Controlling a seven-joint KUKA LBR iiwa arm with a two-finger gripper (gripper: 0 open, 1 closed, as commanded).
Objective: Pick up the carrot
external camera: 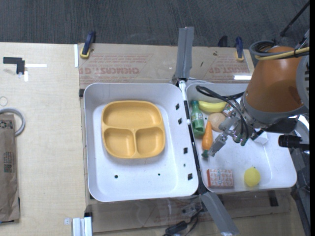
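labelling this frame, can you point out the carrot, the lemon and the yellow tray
carrot (pixel 207 135), camera view, middle of its orange body
lemon (pixel 252 177), camera view, centre of the fruit
yellow tray (pixel 132 110), camera view, bare floor of its top compartment

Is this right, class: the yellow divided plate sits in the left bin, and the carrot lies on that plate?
Not quite. The yellow divided plate does sit in the left bin, but the carrot lies in the right bin, beside the green bottle. The camera view shows it.
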